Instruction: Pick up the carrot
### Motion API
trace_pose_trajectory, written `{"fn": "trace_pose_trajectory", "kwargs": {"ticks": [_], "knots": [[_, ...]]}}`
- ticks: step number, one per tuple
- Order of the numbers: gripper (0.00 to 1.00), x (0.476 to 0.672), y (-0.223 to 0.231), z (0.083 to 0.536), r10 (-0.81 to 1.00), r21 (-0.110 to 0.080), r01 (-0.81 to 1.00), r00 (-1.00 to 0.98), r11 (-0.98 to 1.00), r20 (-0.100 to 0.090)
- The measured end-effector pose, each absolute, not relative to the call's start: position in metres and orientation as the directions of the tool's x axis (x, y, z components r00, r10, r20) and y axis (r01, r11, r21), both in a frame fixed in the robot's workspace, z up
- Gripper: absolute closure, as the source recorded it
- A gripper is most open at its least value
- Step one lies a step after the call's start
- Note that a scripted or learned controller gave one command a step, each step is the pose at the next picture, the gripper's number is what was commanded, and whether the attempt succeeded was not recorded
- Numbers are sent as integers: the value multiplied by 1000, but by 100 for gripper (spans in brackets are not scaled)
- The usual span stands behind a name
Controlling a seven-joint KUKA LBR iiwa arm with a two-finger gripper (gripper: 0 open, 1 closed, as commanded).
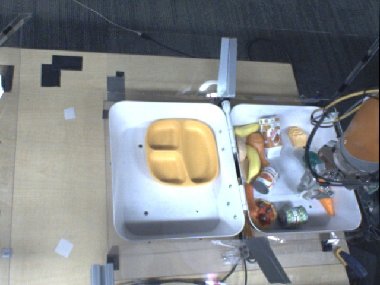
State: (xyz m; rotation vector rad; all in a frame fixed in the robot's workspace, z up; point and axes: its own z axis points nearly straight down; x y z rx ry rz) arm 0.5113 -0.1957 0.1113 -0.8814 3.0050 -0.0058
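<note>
The carrot point(327, 206) is a small orange cone in the right bin point(350, 221), near its front right corner, with its tip pointing toward the front. My gripper point(316, 189) hangs low right over the carrot's thick end, reaching in from the right under the arm's orange band point(363, 136). The gripper's metal parts overlap the top of the carrot, so I cannot make out whether it touches or holds it.
The right bin also holds a banana point(253, 159), a brownish-orange long item point(256, 141), a juice carton point(271, 133), a bread roll point(297, 136), a tipped can point(266, 179), a green can point(294, 216) and a red item point(263, 212). A yellow divided plate point(181, 151) lies in the left bin point(127, 212).
</note>
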Motion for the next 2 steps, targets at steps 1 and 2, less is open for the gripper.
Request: {"fn": "trace_pose_trajectory", "kwargs": {"ticks": [1,2], "knots": [[100,506,-203,90,-794,-12,-793,-608,609,-9],[100,507,-205,133,-652,-8,-652,-758,758,-8]]}}
